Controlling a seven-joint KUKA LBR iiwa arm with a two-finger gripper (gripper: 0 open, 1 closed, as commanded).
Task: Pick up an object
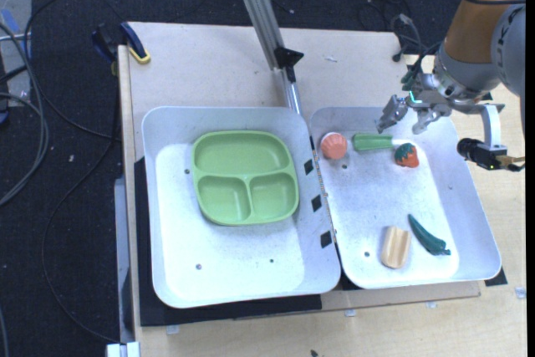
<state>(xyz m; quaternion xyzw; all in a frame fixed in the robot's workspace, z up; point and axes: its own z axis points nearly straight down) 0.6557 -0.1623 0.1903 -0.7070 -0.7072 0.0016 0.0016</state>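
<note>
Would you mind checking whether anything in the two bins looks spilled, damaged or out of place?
Nothing stands out. The green divided tray sits flat in the left bin, slightly turned. The toy foods lie loose and apart in the right bin, with the gripper above its far end.

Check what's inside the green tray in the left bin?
The green tray has three compartments, and all three show bare green floor with no items. Its rim hides nothing from this slant. The food items lie in the right bin, under the claw.
</note>
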